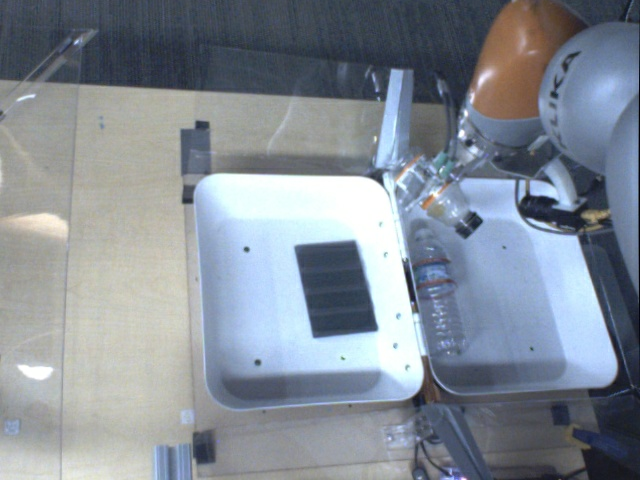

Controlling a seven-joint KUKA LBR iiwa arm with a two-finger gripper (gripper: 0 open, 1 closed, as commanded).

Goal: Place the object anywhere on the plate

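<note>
A dark ridged rectangular plate [336,288] lies flat in the middle of the left white bin [230,268]. A clear plastic water bottle [438,296] lies on its side in the right bin [540,308], along that bin's left wall, cap end toward the back. My gripper [443,200] hangs over the back left corner of the right bin, just above the bottle's cap end and right of the wall between the bins. Nothing can be seen held in it. The orange band and grey wrist rise behind it to the right.
A metal bracket [393,118] stands upright behind the gap between the bins. Black cables [550,213] trail over the right bin's back edge. The wooden bench [100,268] spreads out to the left under a clear sheet.
</note>
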